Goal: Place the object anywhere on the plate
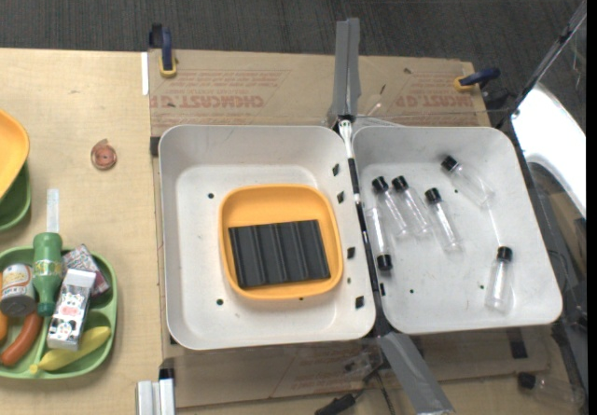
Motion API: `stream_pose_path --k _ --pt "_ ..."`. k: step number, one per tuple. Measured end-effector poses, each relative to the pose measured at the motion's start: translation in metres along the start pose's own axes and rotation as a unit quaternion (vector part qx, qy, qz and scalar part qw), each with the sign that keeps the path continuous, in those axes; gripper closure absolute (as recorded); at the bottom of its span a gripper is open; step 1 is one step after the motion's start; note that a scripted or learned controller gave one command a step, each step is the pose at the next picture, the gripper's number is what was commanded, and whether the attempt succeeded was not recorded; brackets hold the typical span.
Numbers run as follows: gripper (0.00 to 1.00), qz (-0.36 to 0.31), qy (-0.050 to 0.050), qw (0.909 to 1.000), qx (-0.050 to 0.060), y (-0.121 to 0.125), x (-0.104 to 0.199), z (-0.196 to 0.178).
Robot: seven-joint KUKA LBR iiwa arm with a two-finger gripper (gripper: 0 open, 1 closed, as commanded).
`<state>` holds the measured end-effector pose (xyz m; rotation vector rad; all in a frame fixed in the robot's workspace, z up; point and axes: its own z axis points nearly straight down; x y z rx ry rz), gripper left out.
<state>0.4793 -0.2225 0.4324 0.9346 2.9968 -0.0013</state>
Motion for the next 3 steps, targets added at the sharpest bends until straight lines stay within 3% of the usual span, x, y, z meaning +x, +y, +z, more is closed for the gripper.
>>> stream_pose_path --k 1,2,3 --pt "0.0 -0.107 -0.001 0.9942 0.0 0.0 0.0 -0.01" --pt "0.0 -0.204 0.0 0.9791 -0.001 0.0 0.0 0.06" --pt "0.0 -0.354 0.0 0.9351 -0.001 0.0 0.0 0.088"
